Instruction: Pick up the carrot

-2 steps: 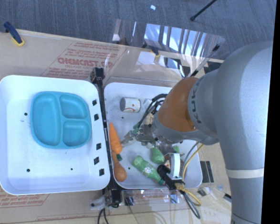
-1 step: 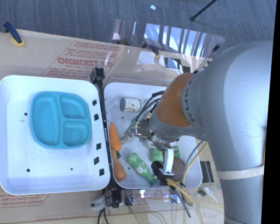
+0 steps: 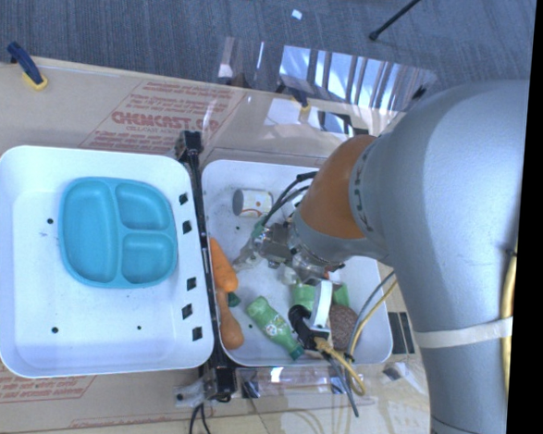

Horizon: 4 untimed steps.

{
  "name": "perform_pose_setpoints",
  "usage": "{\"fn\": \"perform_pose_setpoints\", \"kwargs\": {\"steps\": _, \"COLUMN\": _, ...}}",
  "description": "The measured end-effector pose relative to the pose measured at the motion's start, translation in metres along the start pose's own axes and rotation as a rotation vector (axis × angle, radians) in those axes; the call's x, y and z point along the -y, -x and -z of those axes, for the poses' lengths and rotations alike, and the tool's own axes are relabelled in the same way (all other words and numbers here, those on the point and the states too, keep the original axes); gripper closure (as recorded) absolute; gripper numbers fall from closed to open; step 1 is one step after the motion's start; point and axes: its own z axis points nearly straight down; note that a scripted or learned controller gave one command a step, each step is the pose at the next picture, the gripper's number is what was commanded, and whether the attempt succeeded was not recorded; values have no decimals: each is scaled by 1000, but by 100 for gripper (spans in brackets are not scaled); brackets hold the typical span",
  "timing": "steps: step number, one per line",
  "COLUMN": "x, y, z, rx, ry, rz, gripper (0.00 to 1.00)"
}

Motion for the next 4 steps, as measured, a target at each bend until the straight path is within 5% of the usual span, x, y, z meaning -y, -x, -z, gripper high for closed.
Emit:
{"fn": "perform_pose_setpoints", "kwargs": {"steps": 1, "x": 0, "y": -1, "z": 9, "rx": -1, "ry": -4, "rz": 7, "gripper": 100}}
{"fn": "perform_pose_setpoints", "kwargs": {"steps": 2, "x": 0, "y": -1, "z": 9, "rx": -1, "ry": -5, "rz": 7, "gripper": 0}}
{"fn": "perform_pose_setpoints", "kwargs": {"steps": 3, "x": 5, "y": -4, "z": 0, "rx": -2, "ry": -5, "rz": -161, "gripper": 0}}
{"fn": "perform_pose_setpoints", "kwargs": {"steps": 4, "x": 34, "y": 9, "z": -2, "rx": -3, "ry": -9, "rz": -374, "gripper": 0}}
